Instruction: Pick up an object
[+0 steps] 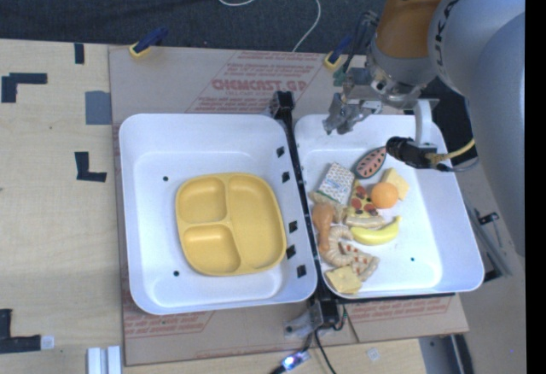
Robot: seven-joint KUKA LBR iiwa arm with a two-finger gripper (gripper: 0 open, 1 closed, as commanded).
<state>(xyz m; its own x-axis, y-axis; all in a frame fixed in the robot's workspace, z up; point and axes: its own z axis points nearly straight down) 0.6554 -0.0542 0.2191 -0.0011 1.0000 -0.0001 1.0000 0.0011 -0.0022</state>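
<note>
A yellow divided plate (229, 223) lies in the left bin (136, 193). In the right bin (444, 265) toy foods cluster toward its left side — a banana (377, 232) and an orange (385, 195) among them. The claw (343, 119) hangs above that bin's far left corner — whether spread or pressed together, I cannot tell.

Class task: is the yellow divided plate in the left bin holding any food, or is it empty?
Empty. The yellow divided plate shows bare compartments; the toy food, such as the banana, lies in the right bin.
</note>
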